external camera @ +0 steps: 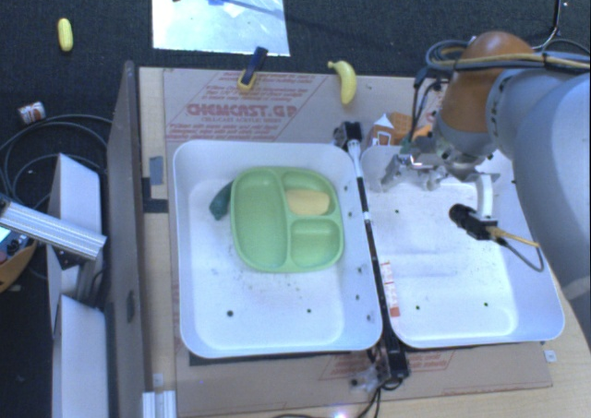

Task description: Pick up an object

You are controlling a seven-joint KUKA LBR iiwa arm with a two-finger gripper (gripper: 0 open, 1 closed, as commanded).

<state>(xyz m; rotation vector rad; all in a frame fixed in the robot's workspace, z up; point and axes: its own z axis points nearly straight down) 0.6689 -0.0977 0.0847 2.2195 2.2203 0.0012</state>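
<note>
A green divided plate [277, 227] lies in the left bin [268, 324], with a yellow piece [307, 201] in its far right compartment. A dark green object [220, 200] rests against the plate's left rim. My gripper [413, 173] hangs low over the far left part of the right bin [462, 310]. I see nothing between the fingers. An orange and white object [390, 128] sits at the right bin's far left corner, just behind the gripper and partly hidden by the arm.
A yellow banana [346, 81] and a blue and yellow tool [251, 68] lie on the cardboard behind the bins. A black divider strip [367, 222] runs between the bins. The arm covers the right bin's far right side.
</note>
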